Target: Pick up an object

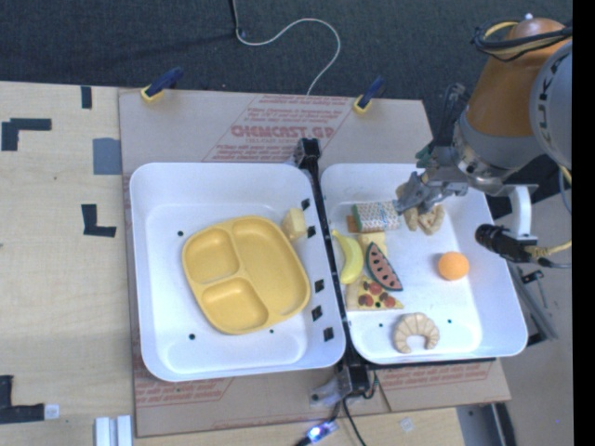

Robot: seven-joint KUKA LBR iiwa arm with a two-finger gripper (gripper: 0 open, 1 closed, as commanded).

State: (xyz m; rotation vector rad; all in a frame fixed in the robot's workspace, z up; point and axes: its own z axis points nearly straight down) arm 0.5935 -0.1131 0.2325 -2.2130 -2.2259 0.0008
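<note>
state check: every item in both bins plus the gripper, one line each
yellow divided plate: flat in left bin, compartments bare
pale yellow chunk: left bin, at the plate's upper right edge
banana: lying in right bin beside the divider
watermelon slice: flat, right of banana
pizza slice: flat, below watermelon
croissant: lying near front wall
orange: resting alone
gripper: low over right bin's back area

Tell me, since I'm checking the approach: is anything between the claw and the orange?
Nothing visible. The claw hangs over the right bin's far side; the orange lies nearer, with bare bin floor around it.
</note>
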